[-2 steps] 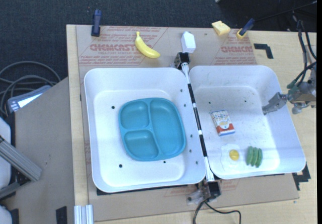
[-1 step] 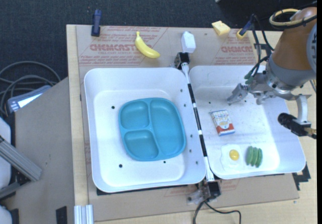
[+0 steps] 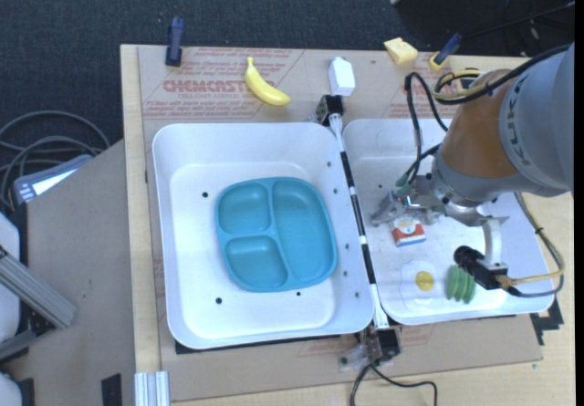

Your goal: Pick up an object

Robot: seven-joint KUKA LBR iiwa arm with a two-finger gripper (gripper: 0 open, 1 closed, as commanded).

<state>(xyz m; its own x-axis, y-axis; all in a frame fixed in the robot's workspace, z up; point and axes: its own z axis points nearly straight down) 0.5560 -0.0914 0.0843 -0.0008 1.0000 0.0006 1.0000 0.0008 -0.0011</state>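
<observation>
In the right bin (image 3: 383, 144), my gripper (image 3: 398, 204) hangs low near the left wall, under the grey arm with its orange band. Just below and to the right of it, on the bin floor, lies a small red and white box (image 3: 408, 233). A yellow round piece (image 3: 425, 281) and a green ridged piece (image 3: 459, 286) rest closer to the front edge of that bin. I see nothing held in the gripper.
The left bin (image 3: 182, 158) holds a blue divided plate (image 3: 274, 233). Behind the bins, the bench carries a banana (image 3: 265, 85), a white block (image 3: 342, 76), a yellow chunk (image 3: 400, 50) and a dark blue piece (image 3: 173, 39). Yellow cables run by the wrist.
</observation>
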